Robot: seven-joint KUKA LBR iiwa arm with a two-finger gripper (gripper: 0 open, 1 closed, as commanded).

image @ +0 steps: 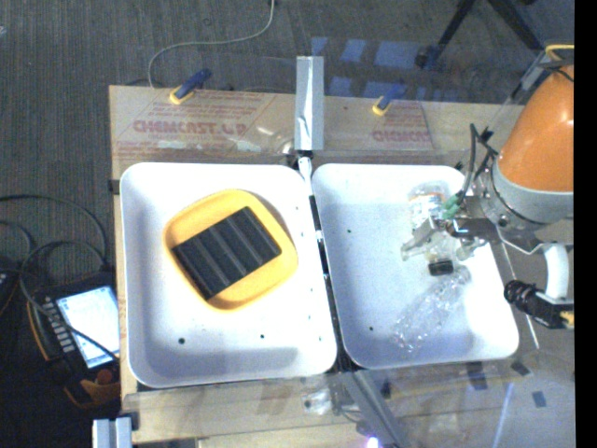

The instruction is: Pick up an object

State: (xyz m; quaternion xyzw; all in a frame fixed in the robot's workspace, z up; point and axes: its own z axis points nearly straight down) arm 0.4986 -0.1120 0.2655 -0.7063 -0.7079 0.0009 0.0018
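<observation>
A yellow rounded block with a black ribbed top (231, 248) lies tilted in the left bin (159, 348). In the right bin (364, 203), a crumpled clear plastic bottle (427, 314) lies near the front right. A second clear plastic piece (426, 198) sits toward the back right. My gripper (437, 243) hangs low over the right bin between these two clear pieces, reaching in from the right under the orange-banded wrist (541, 138). A small dark part (440, 267) shows just below it, close to the bottle's upper end.
A metal divider strip (308, 110) runs back from the seam between the bins. Two yellow-and-blue clamps (188, 86) (390, 97) hold the board behind them. A tablet and cables (79, 323) lie on the floor at the left.
</observation>
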